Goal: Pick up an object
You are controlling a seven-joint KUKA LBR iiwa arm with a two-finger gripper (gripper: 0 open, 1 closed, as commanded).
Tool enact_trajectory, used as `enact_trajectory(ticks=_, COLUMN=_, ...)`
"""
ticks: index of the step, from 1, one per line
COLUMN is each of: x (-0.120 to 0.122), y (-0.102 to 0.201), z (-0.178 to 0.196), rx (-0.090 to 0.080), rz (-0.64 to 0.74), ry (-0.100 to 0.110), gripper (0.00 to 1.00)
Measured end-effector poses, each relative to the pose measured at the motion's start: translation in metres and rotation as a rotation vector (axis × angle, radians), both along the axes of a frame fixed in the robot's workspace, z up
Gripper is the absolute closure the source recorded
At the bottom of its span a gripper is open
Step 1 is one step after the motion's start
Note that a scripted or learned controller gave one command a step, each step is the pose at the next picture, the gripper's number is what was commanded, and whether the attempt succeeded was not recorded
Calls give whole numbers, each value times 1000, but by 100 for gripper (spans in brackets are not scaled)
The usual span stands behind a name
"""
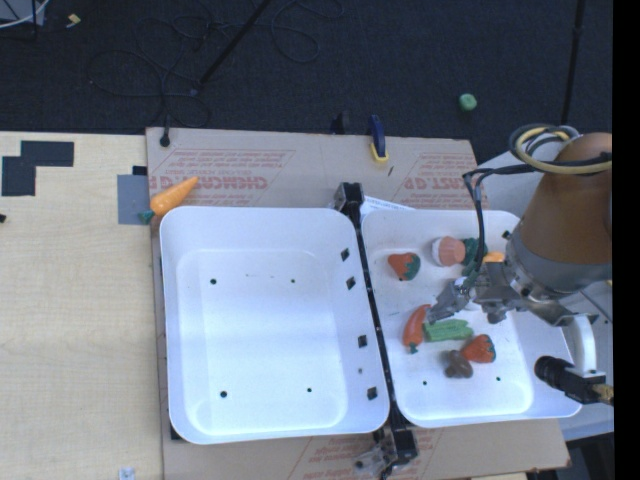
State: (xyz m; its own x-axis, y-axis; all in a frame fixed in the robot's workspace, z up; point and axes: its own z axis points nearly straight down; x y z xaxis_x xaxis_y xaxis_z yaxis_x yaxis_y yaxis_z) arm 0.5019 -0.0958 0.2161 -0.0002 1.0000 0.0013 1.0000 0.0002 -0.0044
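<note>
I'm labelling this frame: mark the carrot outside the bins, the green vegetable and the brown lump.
carrot (172, 196), camera view, mid-body.
green vegetable (447, 330), camera view, its middle.
brown lump (459, 366), camera view, its centre.

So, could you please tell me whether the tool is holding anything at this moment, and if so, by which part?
It cannot be told. The tool sits low in the right bin just above the green piece, but nothing is clearly seen in its grip.

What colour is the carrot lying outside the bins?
Orange, with a bit of green at one end. The carrot shows in the camera view.

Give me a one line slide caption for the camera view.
Gripper low over toy foods in the right bin, beside a green piece.
</note>
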Motion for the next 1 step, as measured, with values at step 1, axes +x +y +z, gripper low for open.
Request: enact_trajectory(ticks=1, x=89, y=13, z=-93, rx=0, rz=2, ry=2, gripper=0)
